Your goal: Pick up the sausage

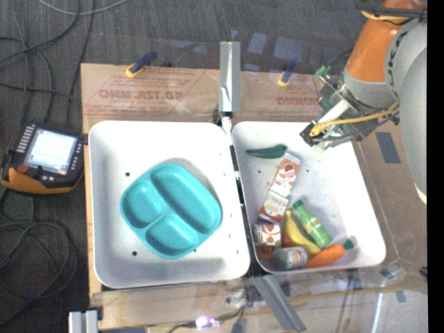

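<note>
Camera view puts the end effector (316, 134) over the far right corner of the right bin (366, 207), carrying nothing; whether it is apart or together I cannot tell at this angle. The likeliest sausage (288, 258) is a stubby, dull grey-brown cylinder against the bin's near wall, though it is small and its identity is a judgement. From the end effector it lies across the whole bin, toward the near edge and a little to the view's left. Its long axis runs roughly left to right in the view.

It is crowded: an orange carrot (325, 254) touches its right end, and a yellow banana (296, 235) and a glossy green bottle (311, 225) sit just behind it. A red-and-white can (268, 234) lies at its left. A printed carton (279, 186) and a smooth green pepper (267, 151) lie further back. The left bin (111, 144) holds a teal divided plate (171, 209)
</note>
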Tool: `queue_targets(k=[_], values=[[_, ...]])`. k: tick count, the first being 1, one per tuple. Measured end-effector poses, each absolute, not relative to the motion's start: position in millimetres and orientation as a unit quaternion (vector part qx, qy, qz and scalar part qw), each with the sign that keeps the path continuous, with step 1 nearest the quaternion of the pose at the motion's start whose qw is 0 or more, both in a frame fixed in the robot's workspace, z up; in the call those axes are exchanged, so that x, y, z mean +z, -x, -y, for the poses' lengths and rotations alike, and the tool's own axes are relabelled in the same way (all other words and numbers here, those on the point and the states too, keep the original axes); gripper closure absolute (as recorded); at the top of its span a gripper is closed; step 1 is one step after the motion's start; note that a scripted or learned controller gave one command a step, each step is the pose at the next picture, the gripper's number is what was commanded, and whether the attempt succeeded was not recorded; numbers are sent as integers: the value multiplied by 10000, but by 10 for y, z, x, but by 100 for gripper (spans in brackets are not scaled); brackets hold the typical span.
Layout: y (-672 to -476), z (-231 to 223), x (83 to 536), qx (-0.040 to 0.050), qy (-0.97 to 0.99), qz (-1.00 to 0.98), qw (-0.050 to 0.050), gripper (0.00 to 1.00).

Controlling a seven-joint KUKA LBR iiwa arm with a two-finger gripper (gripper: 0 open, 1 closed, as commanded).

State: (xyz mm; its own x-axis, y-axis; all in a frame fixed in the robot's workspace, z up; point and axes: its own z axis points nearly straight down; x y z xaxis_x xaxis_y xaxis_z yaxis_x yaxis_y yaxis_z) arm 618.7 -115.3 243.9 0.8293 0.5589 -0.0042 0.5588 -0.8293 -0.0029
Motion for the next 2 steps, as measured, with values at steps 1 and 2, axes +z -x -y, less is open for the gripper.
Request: queue_targets(k=[1, 2], values=[[-6572, 497, 2800, 21, 9356, 3531, 0, 100], [-6427, 717, 2379, 20, 8466, 5323, 13, 100]])
